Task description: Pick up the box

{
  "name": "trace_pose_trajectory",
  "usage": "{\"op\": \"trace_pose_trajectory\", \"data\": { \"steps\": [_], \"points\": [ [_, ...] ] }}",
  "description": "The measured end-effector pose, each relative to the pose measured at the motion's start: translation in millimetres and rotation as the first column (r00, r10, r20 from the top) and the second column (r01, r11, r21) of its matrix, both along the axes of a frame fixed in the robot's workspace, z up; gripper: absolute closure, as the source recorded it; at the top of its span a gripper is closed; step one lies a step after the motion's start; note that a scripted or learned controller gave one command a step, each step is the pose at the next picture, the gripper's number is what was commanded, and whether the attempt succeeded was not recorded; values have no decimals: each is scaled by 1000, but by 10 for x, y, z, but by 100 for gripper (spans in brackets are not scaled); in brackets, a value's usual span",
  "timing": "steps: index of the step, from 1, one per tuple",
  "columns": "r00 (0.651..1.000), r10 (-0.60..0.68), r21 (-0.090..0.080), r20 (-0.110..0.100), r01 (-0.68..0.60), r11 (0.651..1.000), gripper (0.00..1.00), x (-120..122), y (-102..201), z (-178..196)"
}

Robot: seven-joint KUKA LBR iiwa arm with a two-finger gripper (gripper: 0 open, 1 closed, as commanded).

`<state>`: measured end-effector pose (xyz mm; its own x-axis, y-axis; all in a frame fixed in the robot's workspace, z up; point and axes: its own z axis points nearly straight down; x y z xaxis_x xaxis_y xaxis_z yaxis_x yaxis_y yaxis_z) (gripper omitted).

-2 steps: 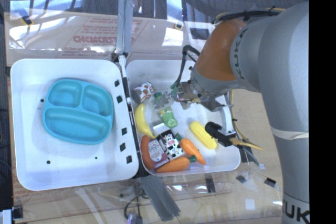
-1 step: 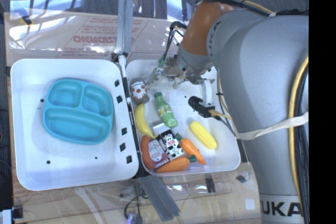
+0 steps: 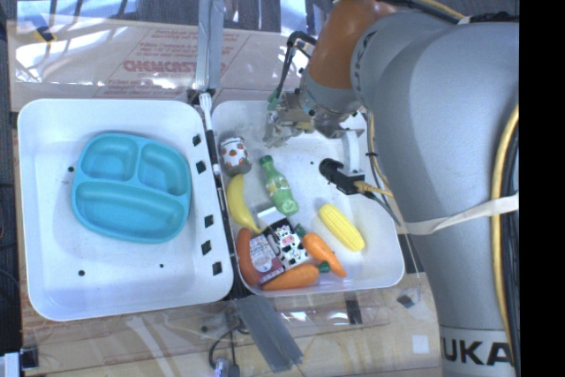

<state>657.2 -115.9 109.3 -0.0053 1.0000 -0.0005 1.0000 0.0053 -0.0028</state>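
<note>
Toward the lower middle of the frame, in the right-hand shallow white plastic bin (image 3: 380, 265), we locate the task's thing: a small printed cardboard box with a black-and-white cow pattern and a red panel (image 3: 281, 246). It lies tilted among other items. It rests against the orange plastic carrots (image 3: 305, 267) on its lower and right sides, with the yellow plastic banana (image 3: 237, 200) just above and to its left. A green plastic bottle (image 3: 277, 185) lies just above it, and a yellow plastic corn cob (image 3: 341, 227) sits apart to its right.

We judge the box to be light, probably hollow, and moderately stiff; thin card walls may dent under a hard squeeze. Its printed faces look smooth, so slip is a risk. We recommend taking hold across the two narrower opposing faces, near the middle of the box, where the fingers can drop into the gaps beside it. The crowding carrots leave little clearance on the lower side, so an approach from the upper-left and right faces looks cleaner.

The grey two-finger gripper (image 3: 281, 121) sits at the upper edge of the same bin, well apart from the box. We cannot tell from this view how the claw is set. Nothing is visible between its tips.

The blue compartmented plastic plate (image 3: 132, 187) occupies the left-hand white bin (image 3: 44, 278).
</note>
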Motion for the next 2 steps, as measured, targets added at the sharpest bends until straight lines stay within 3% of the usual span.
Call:
{"op": "trace_pose_trajectory", "data": {
  "steps": [1, 2],
  "points": [
    [911, 413, -2, 3, -413, 911, 100, 0, -449, 1490],
    [909, 416, -3, 4, -416, 909, 100, 7, -443, 1597]
  ]
}}
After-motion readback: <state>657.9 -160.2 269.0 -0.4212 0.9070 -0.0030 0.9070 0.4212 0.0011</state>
